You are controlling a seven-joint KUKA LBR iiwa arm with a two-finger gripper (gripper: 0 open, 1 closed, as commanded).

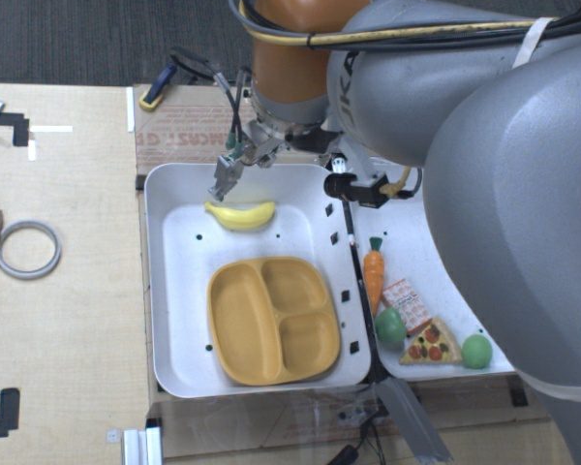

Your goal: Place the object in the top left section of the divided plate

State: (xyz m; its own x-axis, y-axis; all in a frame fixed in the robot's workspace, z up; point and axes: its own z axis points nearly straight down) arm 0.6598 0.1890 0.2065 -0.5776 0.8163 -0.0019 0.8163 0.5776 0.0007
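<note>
A yellow toy banana (pixel 242 215) lies in the left bin, near its far wall. My gripper (pixel 223 182) hangs just above the banana's left end, fingers pointing down at it. Nothing shows between the fingers. The yellow divided plate (pixel 271 320) sits in the near half of the same bin, with one long section on its left and two smaller sections on its right. All its sections are bare.
The left bin (pixel 174 289) has white walls all round. The right bin (pixel 407 250) holds a toy carrot (pixel 373 271), a pizza slice (pixel 429 345), a wrapped packet (pixel 405 303) and two green balls (pixel 476 351). A tape roll (pixel 25 249) lies on the bench at left.
</note>
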